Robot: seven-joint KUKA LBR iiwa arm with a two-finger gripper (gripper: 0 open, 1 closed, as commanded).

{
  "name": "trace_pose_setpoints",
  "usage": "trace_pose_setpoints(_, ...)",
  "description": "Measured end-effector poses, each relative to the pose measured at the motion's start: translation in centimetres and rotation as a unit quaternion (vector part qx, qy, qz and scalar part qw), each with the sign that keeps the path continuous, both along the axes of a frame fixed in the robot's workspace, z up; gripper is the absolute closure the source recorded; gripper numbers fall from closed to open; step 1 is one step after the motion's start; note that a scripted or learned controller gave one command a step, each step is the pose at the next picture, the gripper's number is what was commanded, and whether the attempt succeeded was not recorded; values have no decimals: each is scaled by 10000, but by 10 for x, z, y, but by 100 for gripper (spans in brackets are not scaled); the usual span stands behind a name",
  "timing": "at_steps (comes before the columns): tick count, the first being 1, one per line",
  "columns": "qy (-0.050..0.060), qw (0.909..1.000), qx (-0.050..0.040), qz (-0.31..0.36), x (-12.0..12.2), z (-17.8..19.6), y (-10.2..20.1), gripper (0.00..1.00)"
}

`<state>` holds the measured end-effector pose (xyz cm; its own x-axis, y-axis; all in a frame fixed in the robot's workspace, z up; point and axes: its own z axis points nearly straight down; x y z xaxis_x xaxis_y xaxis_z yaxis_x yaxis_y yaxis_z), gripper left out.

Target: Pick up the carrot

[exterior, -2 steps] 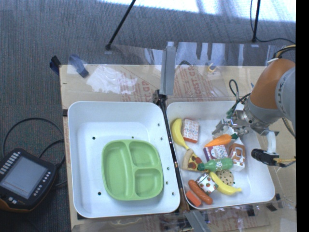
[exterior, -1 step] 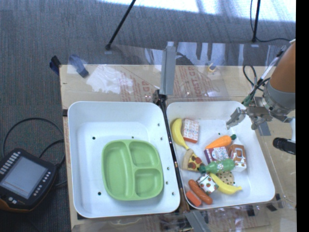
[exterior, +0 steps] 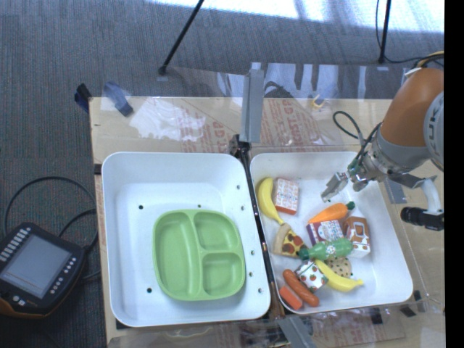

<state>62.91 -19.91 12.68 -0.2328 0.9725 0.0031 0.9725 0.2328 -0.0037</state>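
The carrot point(exterior: 330, 212), orange with a green top, lies in the right bin point(exterior: 395, 256), its tip pointing left. My gripper point(exterior: 346, 184) hangs just above and behind it, over the bin's back part, with the arm coming in from the right. The fingers point(exterior: 334, 186) stand apart and hold nothing. The gripper is open and is not touching the carrot.
The carrot is crowded by two small cartons point(exterior: 325, 231) point(exterior: 358, 235), a green bottle point(exterior: 327, 250) and a pizza slice point(exterior: 288, 241). Further left lie a banana point(exterior: 267, 199) and a red-white box point(exterior: 286, 195); sausages point(exterior: 299, 288) are in front. A green divided plate point(exterior: 199, 253) sits in the left bin point(exterior: 130, 194).
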Motion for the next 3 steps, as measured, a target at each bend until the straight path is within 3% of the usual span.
trace_pose_setpoints(1, 13, 9971, 17, -755, -1, -41, -7, 0)
trace_pose_setpoints(2, 4, 9999, 1, -125, -36, -3, -11, 0)
trace_pose_setpoints(3, -117, 9982, 10, -588, -13, -28, -10, 0)
